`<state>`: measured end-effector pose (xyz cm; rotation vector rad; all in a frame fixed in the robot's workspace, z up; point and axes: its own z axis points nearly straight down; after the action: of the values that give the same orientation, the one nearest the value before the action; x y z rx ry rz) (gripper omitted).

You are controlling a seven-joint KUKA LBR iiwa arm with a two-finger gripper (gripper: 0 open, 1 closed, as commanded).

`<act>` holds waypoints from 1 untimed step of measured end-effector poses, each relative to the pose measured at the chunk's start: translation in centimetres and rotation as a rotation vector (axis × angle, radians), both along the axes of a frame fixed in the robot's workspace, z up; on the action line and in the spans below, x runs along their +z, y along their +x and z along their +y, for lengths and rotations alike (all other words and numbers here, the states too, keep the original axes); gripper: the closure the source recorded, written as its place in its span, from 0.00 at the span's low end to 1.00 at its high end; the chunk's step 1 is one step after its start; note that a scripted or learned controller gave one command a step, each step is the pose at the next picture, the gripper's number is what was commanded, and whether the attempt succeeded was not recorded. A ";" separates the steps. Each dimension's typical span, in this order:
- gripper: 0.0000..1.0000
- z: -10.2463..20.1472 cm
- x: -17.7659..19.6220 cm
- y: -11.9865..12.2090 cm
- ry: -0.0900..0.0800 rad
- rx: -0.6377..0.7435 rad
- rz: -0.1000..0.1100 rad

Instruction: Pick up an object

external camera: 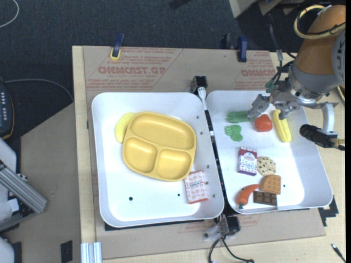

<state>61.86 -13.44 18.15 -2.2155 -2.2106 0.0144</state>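
Two fingers (271,107) spread open, holding nothing | red tomato (264,123) just below them | right bin (312,163)

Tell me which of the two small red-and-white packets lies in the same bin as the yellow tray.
The packet by the yellow divided tray's lower right corner, in the left bin. The other packet lies in the right bin beside the cookie.
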 end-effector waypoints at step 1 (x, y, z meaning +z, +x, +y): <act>0.00 0.0 1.0 0.3 -0.002 0.003 -0.015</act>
<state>62.17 -13.40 19.10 -2.2209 -2.2220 -0.0003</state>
